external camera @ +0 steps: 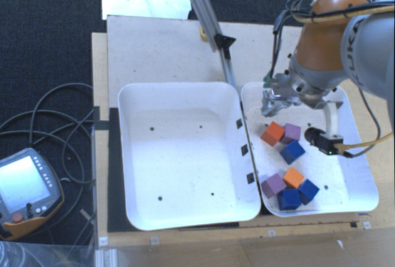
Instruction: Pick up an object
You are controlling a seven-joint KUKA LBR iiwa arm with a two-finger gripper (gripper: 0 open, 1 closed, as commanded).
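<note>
Standing by: the grey arm reaches in from the right and its hand (272, 105) hangs over the far left part of the right bin (364, 182).
Hand: nothing shows between its fingers; whether they are spread or closed I cannot tell from this angle, since the wrist covers them.
Nearest pieces: an orange cube (272, 133) sits just in front of the hand, touching a purple cube (291, 132), with a blue cube (292, 151) close behind those two.
Other pieces: nearer the front edge lies a second cluster, a mauve cube (273, 185), a small orange cube (294, 177) and two dark blue cubes (298, 195), all bunched together.
Left bin (133, 136): bare white floor with a few dark dots.
Step, as I judge it: lining up above a cube before descending.
Doing it well: the orange cube looks the best bet, as its left side is free; I'd centre over it and turn the fingers so one slips down that free side and neither lands on the purple neighbour.
Risk: crowding could nudge cubes aside.
Worktop (160, 44): pale board beyond the bins.
</note>
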